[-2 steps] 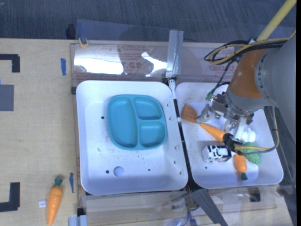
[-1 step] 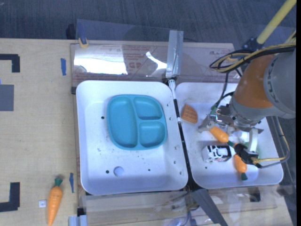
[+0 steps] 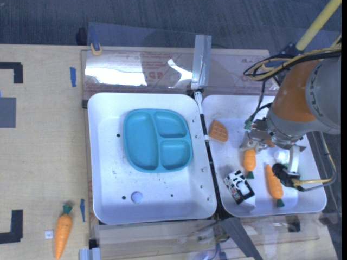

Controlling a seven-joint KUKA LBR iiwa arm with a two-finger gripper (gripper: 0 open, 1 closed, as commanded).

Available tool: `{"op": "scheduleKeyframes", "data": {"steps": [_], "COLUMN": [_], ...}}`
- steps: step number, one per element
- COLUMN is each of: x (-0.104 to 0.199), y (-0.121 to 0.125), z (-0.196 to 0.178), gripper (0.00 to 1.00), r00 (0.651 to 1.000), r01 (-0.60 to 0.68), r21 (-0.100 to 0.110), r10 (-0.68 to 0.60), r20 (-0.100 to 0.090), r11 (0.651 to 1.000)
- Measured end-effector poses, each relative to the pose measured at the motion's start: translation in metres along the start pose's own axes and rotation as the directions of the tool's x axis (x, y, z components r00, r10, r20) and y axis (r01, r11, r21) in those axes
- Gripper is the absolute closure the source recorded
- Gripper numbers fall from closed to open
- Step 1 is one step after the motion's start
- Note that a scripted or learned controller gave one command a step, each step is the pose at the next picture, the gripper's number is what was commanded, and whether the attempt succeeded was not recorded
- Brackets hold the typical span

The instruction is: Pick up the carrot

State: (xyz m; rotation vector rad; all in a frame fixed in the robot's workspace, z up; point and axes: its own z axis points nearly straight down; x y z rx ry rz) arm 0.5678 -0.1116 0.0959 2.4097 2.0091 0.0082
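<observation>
Orange carrot [image 3: 274,183] lying lower right of the frame, in the right bin [image 3: 312,202]. End effector [image 3: 271,148] hovering just above-left; spread impossible to judge. Risk: grabbing the neighbouring orange piece [image 3: 249,160] instead.

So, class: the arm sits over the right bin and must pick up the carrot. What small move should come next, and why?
Probably a short shift toward the carrot in the right bin, then down. The gripper hangs above the bin between that carrot and a small orange piece, and the carrot lies flat and apart from it, with nothing lying on it.
</observation>
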Motion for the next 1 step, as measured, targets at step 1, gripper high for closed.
{"op": "scheduleKeyframes", "data": {"steps": [1], "x": [0.0731], "y": [0.0356], "z": [-0.0879], "gripper": [1.0], "r00": [0.963], "r01": [0.268], "r21": [0.005], "r10": [-0.268], "r20": [-0.001], "r11": [0.963]}}
